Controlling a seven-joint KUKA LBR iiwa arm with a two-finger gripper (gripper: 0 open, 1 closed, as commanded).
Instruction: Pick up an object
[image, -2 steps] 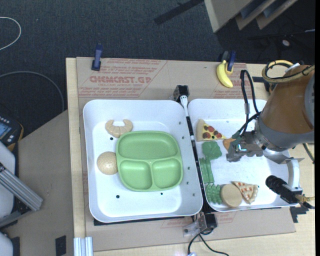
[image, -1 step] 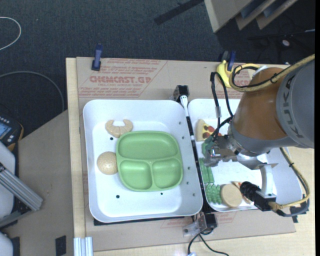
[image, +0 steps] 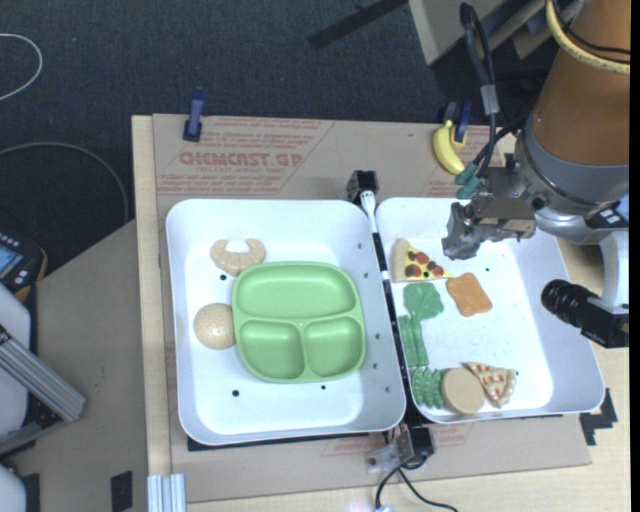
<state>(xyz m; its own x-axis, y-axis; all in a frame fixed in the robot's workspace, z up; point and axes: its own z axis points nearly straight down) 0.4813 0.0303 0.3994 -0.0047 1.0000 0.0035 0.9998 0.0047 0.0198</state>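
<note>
My gripper (image: 460, 245) hangs over the back of the right bin (image: 560, 330), just right of a pizza slice (image: 415, 263) and a little above an orange piece of food (image: 468, 295). Nothing shows between its fingers. Further down the right bin lie a green leafy vegetable (image: 420, 305), a round tan cookie (image: 462, 391) and another pizza slice (image: 493, 382). The left bin (image: 190, 290) holds a green divided tray (image: 298, 320), a croissant-like pastry (image: 238, 255) and a round tan bun (image: 214, 326).
A yellow banana (image: 448, 148) lies on the bench behind the right bin. A black camera mount (image: 585, 308) juts in over the right bin's right edge. A blue clamp (image: 194, 113) sits at the back left of the board.
</note>
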